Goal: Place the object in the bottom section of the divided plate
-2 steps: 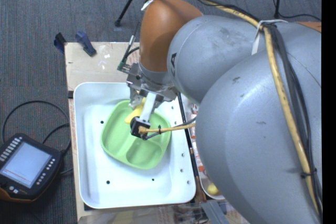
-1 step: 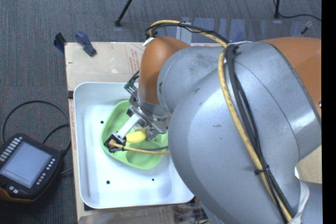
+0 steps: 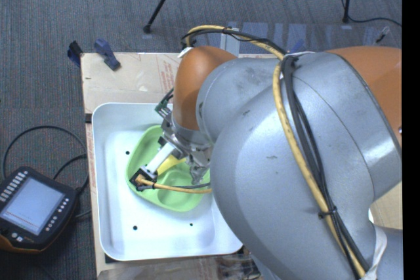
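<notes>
Plainly cannot make out the object to be placed: no telling its look or its place, with the gripper point(image 3: 194, 172) and the bulky grey arm point(image 3: 275, 174) covering much of the divided plate point(image 3: 164, 199). Shows that plate as lime green, smooth and faintly glossy like moulded plastic, rounded in outline, with a raised lip and a low ridge parting its sections. Lies flat on the floor of a shallow white bin point(image 3: 105, 174), about its middle. Shows the bin as a round-cornered tray, matte white and thin-walled, with a few small dark dots on its floor. Finds the gripper low over the plate's middle, at or just above the green surface; cannot tell whether open or shut. Above the gripper, meets a domed orange band point(image 3: 193, 85), smooth and satin, then broad grey castings with a dull metallic sheen. Under the bin, shows a pale brown bench top point(image 3: 131, 75), flat and board-like, with a blue clamp point(image 3: 106, 54) near its far left corner. Left of the bench, on grey ribbed carpet point(image 3: 52, 3), notes a teach pendant point(image 3: 29, 210) with a pale screen and a dark casing.
</notes>
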Robot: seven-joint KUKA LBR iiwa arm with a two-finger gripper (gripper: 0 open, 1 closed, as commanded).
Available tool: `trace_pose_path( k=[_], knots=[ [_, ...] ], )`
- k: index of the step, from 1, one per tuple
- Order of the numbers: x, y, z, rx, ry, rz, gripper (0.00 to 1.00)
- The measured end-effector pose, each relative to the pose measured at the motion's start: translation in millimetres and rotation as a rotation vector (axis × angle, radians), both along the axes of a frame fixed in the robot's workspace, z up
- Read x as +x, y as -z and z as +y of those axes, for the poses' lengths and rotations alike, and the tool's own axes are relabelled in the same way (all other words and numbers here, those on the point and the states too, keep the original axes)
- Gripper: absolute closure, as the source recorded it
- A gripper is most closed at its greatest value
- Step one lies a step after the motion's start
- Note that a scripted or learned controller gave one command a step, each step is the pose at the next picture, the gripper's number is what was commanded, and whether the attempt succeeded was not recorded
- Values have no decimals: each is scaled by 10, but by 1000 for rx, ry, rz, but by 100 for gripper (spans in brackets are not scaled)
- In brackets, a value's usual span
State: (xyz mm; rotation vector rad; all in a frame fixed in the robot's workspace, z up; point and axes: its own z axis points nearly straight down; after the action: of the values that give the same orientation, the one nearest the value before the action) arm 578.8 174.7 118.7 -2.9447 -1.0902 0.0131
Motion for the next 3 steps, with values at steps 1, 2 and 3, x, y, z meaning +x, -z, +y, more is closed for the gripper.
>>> trace_pose_path(
  k=[1, 2, 3],
  knots=[
    [402, -684, 587, 1, -31, -5, 0],
    [397, -765, 588, 1, -34, 0, 100],
    [572, 140, 658, 3, 16, -4, 100]
  ],
)
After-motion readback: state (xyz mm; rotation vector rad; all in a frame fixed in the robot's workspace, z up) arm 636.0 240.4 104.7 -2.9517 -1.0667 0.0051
